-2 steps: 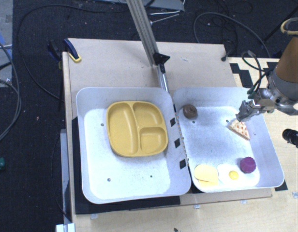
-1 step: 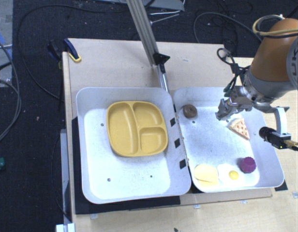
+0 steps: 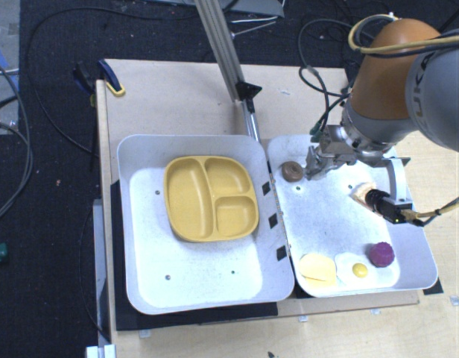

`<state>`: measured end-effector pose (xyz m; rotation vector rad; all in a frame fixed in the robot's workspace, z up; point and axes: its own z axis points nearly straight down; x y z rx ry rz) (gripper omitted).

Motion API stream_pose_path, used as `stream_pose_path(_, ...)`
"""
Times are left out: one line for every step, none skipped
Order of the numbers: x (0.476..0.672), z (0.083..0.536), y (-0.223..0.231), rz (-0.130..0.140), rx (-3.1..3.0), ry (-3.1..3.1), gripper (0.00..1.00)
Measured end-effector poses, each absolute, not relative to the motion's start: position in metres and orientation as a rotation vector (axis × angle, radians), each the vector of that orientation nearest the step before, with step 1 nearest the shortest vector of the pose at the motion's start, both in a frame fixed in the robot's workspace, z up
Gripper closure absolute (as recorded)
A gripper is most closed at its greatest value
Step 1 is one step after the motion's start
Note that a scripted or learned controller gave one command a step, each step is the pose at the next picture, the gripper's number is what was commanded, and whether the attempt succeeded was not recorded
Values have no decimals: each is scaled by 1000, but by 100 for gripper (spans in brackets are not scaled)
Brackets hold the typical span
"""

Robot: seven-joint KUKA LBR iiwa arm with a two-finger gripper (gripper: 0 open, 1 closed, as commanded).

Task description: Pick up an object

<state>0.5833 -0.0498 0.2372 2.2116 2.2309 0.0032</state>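
My gripper (image 3: 314, 170) hangs low over the back left part of the right bin (image 3: 330, 222), under the grey arm with its orange band. A small brown round object (image 3: 292, 171) lies just left of the gripper, close to it; whether they touch is unclear. A small tan and white piece (image 3: 361, 193) lies to the gripper's right. Along the bin's front edge lie a purple ball (image 3: 381, 254), a fried egg toy (image 3: 355, 268) and a pale yellow slice (image 3: 317, 268).
The left bin (image 3: 140, 274) holds a yellow compartment tray (image 3: 211, 198). A metal pole (image 3: 223, 43) rises behind the bins. Black clips (image 3: 275, 220) sit on the divider between the bins. A black cable part (image 3: 387, 206) hangs off the wrist.
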Motion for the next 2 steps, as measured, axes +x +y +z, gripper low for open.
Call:
stream_pose_path(591, 228, 1, 0, 2214, 2228, 100)
stream_pose_path(616, 230, 55, 5, 2211, 2229, 100)
